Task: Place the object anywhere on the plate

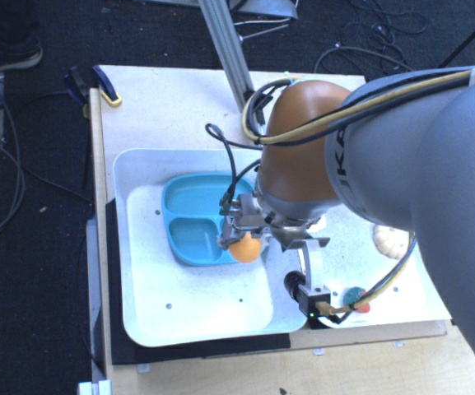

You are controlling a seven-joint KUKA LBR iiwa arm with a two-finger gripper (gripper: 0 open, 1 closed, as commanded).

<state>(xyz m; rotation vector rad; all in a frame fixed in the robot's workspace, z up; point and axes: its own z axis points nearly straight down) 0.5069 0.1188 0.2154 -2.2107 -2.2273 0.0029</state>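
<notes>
**Surveying bench, bins and plate**

A pale bench is set on a dark carpeted floor. Loose cables are strewn across the floor, and a metal strut slants in from the top. Two white bins are seated on the bench.

A blue divided plate is held in the left bin. An orange ball is seen at the plate's right edge, directly under the gripper. Whether the gripper is open or closed on the ball cannot be told.

The right bin is largely covered by the arm. A cream object and a small teal-and-red item are contained there.
</notes>
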